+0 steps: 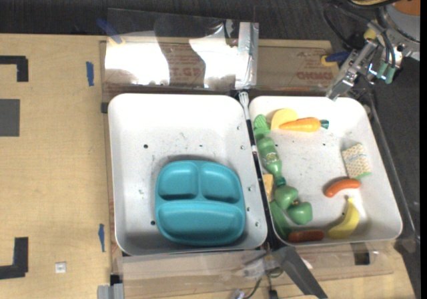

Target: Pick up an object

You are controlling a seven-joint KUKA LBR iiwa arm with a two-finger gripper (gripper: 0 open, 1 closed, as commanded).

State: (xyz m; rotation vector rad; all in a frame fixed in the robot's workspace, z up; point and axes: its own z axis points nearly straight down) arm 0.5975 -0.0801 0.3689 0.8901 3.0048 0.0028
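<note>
The gripper [341, 85] hangs over the back rim of the right bin [383, 157], nothing between its fingers; whether they are spread or closed cannot be told. The carrot [301, 125] lies just below-left of it, inside that bin. The arm is cut off by the frame's top right corner

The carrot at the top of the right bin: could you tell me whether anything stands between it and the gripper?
Nothing visible does. The gripper hangs above the right bin's upper right corner, and the carrot lies to its left on bare bin floor, with a yellow piece beside it on the far side.
</note>
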